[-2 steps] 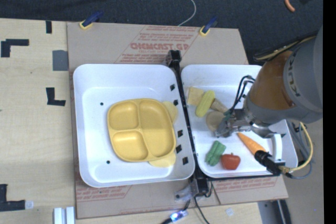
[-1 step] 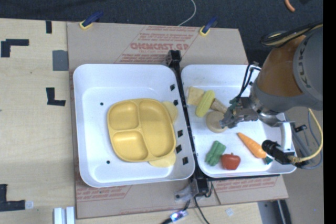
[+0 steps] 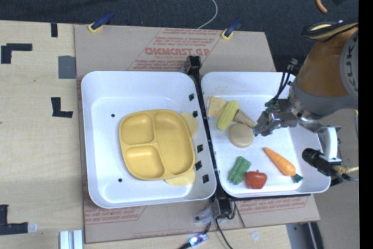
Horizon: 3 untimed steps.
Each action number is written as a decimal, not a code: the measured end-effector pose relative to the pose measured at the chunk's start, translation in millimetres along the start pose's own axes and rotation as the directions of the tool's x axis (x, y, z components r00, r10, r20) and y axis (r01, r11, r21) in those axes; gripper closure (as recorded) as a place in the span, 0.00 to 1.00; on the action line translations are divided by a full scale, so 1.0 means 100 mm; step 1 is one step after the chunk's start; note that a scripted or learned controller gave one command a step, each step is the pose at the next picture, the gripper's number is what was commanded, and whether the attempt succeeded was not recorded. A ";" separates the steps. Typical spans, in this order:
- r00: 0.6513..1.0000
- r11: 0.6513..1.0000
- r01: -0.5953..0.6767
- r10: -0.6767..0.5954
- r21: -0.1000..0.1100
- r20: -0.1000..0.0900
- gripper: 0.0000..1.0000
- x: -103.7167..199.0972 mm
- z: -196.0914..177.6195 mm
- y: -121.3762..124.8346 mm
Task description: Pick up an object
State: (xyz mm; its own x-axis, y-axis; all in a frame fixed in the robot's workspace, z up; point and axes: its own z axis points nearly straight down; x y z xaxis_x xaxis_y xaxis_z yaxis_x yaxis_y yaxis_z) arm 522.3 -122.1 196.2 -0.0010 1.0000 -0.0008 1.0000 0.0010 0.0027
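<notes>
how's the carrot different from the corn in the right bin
The carrot is orange with a green tip and tapers to a point; the corn is yellow-green and blunt, about the same thickness along its length. The carrot lies apart from the other items near the front right; the corn sits at the back left, crowded against a yellow wedge and a round beige piece. Both lie flat and slanted in the right bin.

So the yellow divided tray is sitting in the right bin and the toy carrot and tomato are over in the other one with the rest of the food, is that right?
Not quite. The camera view shows the yellow divided tray in the left bin, not the right one. The carrot and tomato lie in the right bin with the rest of the toy food, near the arm's pincer.
</notes>
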 end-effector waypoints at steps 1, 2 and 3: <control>1.000 1.000 0.001 -0.001 0.001 0.000 1.00 0.00 -0.30 0.01; 1.000 1.000 0.006 -0.006 0.004 -0.003 1.00 0.57 -0.38 -0.05; 1.000 1.000 0.007 -0.007 0.005 -0.003 1.00 1.14 -0.37 -0.04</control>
State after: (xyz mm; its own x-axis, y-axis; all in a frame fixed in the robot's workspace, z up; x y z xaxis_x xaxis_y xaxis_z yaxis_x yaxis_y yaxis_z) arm 518.1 -7.9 233.3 -0.0080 1.0000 0.0018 1.0000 0.0080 -0.0022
